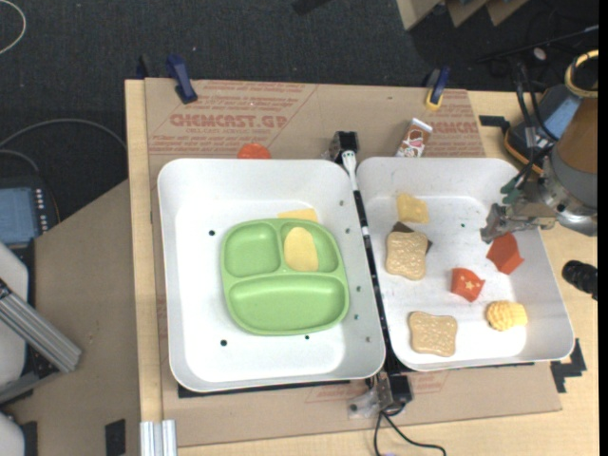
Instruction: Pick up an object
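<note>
Two white bins sit side by side on brown board. Gripper (498, 224) hovers at the right bin's (446, 174) far edge, just above a red block (504, 254); grip state unclear.

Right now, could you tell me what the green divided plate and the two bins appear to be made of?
The green divided plate looks like moulded plastic: uniform colour, smooth matte surface, rounded compartment ridges. The left bin and right bin seem thin, glossy white plastic, probably formed sheet, judging by their rounded corners and soft sheen.
</note>
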